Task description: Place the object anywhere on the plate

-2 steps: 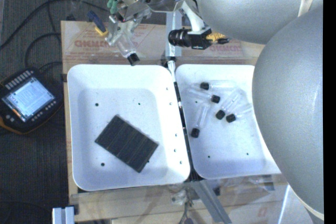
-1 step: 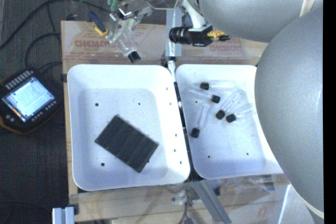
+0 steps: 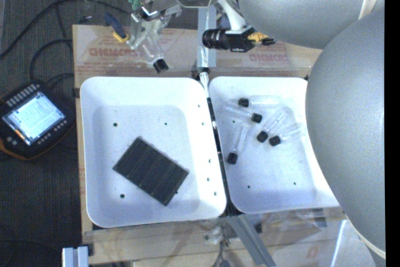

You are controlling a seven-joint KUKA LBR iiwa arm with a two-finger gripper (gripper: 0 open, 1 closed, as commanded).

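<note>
A dark, ribbed rectangular plate (image 3: pixel 150 171) lies flat and turned at an angle in the left white bin (image 3: pixel 100 103). My gripper (image 3: pixel 147 33) hangs above the far edge of that bin, over the cardboard behind it. It is shut on a clear vial (image 3: pixel 152 50) with a black cap (image 3: pixel 160 64). The vial slants down and to the right out of the fingers, cap end lowest, just beyond the bin's back rim. The plate is well in front of the gripper, toward the near side.
The right bin (image 3: pixel 294 191) holds several more clear vials with black caps (image 3: pixel 259 125) in its far half. A metal divider (image 3: pixel 214 128) separates the bins. A teach pendant (image 3: pixel 31 117) lies on the floor at left, with cables behind.
</note>
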